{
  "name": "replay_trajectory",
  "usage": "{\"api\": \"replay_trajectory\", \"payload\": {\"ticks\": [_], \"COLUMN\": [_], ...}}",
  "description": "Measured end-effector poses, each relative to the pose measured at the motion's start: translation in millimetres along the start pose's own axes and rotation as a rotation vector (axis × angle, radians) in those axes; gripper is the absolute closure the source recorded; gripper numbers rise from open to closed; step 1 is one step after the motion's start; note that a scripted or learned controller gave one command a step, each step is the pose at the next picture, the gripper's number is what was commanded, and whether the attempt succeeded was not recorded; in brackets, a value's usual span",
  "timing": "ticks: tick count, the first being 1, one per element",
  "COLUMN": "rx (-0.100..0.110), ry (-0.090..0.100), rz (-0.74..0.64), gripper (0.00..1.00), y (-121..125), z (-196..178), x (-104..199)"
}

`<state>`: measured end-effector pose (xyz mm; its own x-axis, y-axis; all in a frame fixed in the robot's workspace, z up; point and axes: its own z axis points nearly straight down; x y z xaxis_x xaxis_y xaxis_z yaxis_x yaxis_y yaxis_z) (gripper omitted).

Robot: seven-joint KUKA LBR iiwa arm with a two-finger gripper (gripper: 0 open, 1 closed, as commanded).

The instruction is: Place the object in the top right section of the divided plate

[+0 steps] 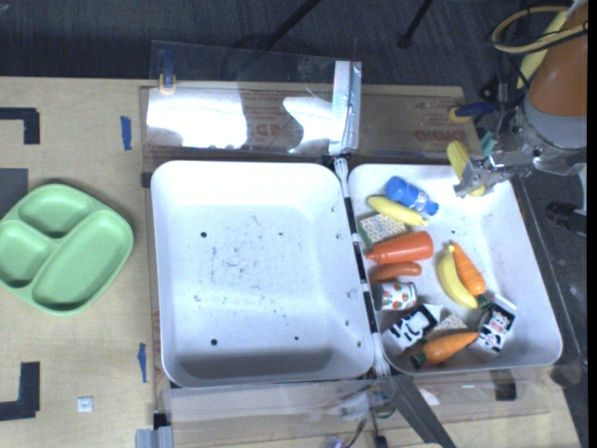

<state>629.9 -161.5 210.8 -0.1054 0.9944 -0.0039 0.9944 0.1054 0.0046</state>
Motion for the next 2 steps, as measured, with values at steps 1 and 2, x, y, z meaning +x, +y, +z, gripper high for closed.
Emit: {"api": "replay_trajectory", "payload": {"ticks": [1, 2], "rx": [0.007, 0.001], "ry": [0.004, 0.002], "rz": [0.087, 0.044], "gripper": [1.00, 1.00], "y": [-3, -18], "z": [60, 118], "x": [-31, 56]}}
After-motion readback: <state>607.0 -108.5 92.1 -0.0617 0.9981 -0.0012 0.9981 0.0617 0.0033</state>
